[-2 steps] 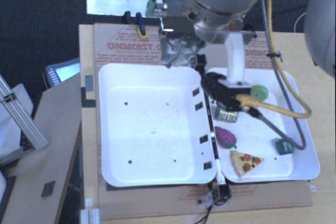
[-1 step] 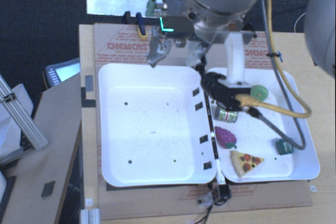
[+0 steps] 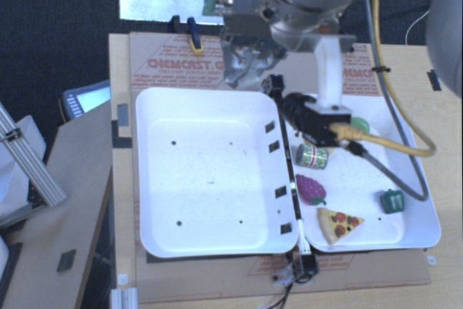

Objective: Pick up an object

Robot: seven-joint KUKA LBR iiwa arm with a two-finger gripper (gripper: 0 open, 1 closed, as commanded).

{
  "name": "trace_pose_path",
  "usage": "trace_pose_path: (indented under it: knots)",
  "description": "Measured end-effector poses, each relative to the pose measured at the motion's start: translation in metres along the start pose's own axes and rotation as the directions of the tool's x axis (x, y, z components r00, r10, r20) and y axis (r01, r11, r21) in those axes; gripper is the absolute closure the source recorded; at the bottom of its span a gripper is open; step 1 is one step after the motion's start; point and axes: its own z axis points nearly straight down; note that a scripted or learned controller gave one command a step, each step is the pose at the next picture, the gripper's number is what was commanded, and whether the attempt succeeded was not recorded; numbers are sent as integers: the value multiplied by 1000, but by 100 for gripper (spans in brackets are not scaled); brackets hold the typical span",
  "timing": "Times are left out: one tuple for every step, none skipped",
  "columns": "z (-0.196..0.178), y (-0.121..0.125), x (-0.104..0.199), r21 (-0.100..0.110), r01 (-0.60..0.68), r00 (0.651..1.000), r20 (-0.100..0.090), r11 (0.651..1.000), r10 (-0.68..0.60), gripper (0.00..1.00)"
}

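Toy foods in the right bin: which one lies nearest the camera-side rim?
The pizza slice, flat and triangular, lies below the purple grapes, can and green pepper.

Only readable text: "CHEMCAST" in red on the brown protective sheet (image 3: 173, 63) under the bins, repeated, partly hidden by the arm.

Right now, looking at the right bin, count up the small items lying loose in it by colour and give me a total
Green and white can: 1
Purple grape bunch: 1
Dark green pepper-like piece: 1
Yellow and red pizza slice: 1
Light green item, partly hidden behind the gripper's cabling: 1
Total: 5 in the right bin
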Motion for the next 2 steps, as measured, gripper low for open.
trace_pose_path:
  knots:
    - [12, 8, 0, 3, -6, 1000, 3, 1000, 6, 100]
    - [11, -1, 0, 3, -3, 1000, 2, 1000, 3, 100]
